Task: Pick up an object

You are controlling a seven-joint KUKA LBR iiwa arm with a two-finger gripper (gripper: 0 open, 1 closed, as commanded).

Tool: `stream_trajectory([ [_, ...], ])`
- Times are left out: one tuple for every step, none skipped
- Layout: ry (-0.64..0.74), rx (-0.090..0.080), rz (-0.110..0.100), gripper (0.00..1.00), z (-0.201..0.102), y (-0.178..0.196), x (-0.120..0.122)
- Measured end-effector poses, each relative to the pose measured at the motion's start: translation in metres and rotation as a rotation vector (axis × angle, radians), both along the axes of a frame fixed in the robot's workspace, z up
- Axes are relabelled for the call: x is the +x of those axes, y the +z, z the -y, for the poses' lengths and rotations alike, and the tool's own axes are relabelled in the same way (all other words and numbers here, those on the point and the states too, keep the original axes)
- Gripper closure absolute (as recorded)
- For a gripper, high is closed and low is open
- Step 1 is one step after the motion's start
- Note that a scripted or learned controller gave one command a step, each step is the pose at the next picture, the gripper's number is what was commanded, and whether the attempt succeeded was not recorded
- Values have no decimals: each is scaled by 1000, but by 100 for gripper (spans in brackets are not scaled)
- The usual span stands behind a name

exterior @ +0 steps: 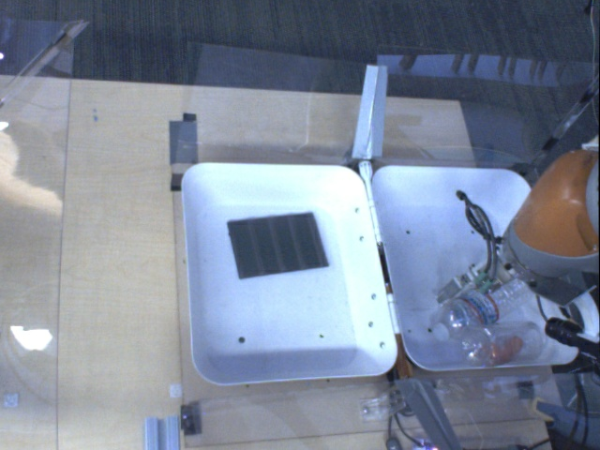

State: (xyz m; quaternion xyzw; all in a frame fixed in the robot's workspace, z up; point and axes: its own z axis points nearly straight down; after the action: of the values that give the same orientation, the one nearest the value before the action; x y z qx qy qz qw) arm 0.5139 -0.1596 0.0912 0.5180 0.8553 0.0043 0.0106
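In the right bin, a clear plastic bottle with a blue-tinted label lies on its side near the front. A small reddish object rests just in front of it, close to the bin's front rim. My gripper hangs low over the bottle's upper end, reaching in from the right under the orange wrist band. It looks to be touching or nearly touching the bottle. A dark grey ribbed rectangular pad lies flat in the left bin.
A black cable loops off the wrist over the right bin's back half. A thin divider separates the two bins. A metal post stands behind them, and clamps and wires sit at the bench's front edge.
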Motion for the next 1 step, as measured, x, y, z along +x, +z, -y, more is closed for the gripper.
stream_trajectory([
  [-61,1,0,0,-39,0,-20],
])
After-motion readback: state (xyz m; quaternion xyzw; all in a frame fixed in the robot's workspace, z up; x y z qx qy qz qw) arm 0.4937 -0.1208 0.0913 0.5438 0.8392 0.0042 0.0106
